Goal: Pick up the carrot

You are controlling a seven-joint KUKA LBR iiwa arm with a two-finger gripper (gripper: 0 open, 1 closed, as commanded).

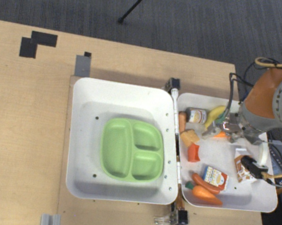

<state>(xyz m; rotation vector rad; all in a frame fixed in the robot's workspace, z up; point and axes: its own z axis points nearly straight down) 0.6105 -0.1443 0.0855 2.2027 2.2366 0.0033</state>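
Observation:
The carrot (207,194), orange with a green tip at its left end, lies flat along the near wall of the right bin (268,202). My gripper (230,130) is low over the far part of that bin, well behind the carrot and not touching it. A small orange piece (220,136) lies just at the gripper's left side. Whether it is held is hidden by the wrist.
Around the gripper lie a yellow banana (215,115), a small can (197,116), a sausage (181,122), a yellow block (189,137) and a red block (193,152). A juice box (214,177) sits just behind the carrot. The left bin (85,128) holds a green divided plate (132,149).

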